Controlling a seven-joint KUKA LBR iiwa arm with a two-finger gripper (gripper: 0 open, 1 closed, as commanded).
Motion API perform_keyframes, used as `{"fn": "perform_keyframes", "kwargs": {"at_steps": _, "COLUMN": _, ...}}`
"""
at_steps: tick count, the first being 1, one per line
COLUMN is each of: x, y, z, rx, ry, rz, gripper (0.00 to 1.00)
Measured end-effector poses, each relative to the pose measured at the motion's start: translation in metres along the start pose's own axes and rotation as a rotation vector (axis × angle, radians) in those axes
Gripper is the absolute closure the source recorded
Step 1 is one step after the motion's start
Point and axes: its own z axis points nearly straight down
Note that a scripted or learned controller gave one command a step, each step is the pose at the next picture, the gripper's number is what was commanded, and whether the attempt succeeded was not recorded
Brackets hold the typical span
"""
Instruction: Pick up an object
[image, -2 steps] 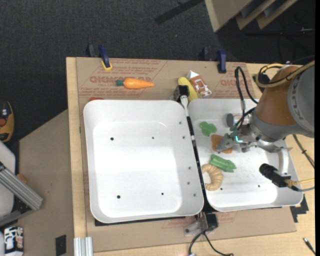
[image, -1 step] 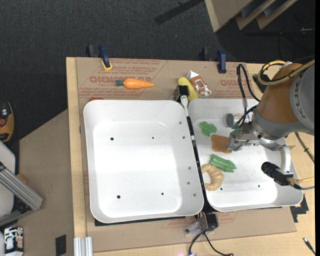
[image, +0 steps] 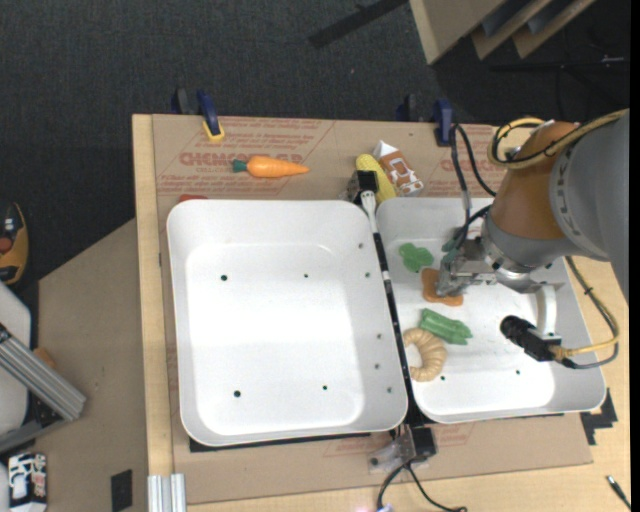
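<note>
Two white bins sit on the worktop (image: 250, 150), and in the right bin (image: 500, 395) the gripper (image: 452, 277) is down over an orange-brown piece (image: 441, 290), its fingers' state impossible to tell, with green pieces (image: 415, 256) (image: 444, 326) and a tan croissant (image: 427, 354) nearby, a carrot (image: 268, 168) outside.

Both bins (image: 270, 320) are white. An orange carrot (image: 272, 168) with a green top lies on the tan counter (image: 160, 300). The right bin holds two green pieces (image: 444, 327), a tan croissant (image: 425, 355) and an orange-brown piece (image: 440, 290).
</note>
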Motion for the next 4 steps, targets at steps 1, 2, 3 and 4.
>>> {"fn": "perform_keyframes", "kwargs": {"at_steps": 1, "x": 0.056, "y": 0.064, "z": -0.106, "rx": -0.010, "ry": 0.003, "rz": -0.006, "gripper": 1.00}}
{"fn": "perform_keyframes", "kwargs": {"at_steps": 2, "x": 0.137, "y": 0.061, "z": -0.099, "rx": 0.004, "ry": 0.006, "rz": -0.006, "gripper": 1.00}}
{"fn": "perform_keyframes", "kwargs": {"at_steps": 3, "x": 0.131, "y": 0.062, "z": -0.110, "rx": 0.002, "ry": 0.002, "rz": 0.000, "gripper": 1.00}}
{"fn": "perform_keyframes", "kwargs": {"at_steps": 4, "x": 0.202, "y": 0.085, "z": -0.110, "rx": 0.001, "ry": 0.004, "rz": -0.005, "gripper": 1.00}}
